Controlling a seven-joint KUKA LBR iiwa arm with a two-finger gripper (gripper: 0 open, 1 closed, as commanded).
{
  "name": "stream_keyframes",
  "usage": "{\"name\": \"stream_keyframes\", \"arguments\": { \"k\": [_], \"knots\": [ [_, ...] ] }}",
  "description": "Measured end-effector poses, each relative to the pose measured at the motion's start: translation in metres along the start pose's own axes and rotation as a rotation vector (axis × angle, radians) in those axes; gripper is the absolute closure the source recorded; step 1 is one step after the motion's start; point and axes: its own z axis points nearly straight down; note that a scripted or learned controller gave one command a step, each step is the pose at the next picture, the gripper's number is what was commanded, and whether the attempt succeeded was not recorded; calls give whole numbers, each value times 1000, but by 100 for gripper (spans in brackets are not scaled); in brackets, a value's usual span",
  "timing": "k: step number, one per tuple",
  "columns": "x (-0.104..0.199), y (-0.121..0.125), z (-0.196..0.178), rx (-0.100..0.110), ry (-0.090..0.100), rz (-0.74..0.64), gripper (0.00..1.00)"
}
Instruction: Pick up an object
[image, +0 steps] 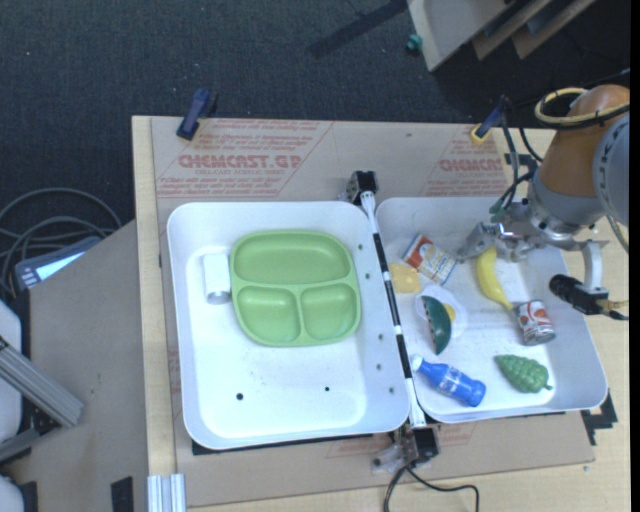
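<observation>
The hand (497, 240) is parked low in the right bin (590, 345), right by the banana's (490, 280) top end. Its grip can't really be made out.

"CHEMCAST GP" in red on the brown board (240, 160).

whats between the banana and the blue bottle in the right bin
In the camera view, the green and white bowl-like item lies between the banana and the blue bottle, on the white bin floor.
</observation>
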Motion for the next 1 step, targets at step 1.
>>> {"name": "stream_keyframes", "arguments": {
  "k": [1],
  "knots": [
    [0, 1, -12, -4, -1, 0, 100]
  ]
}}
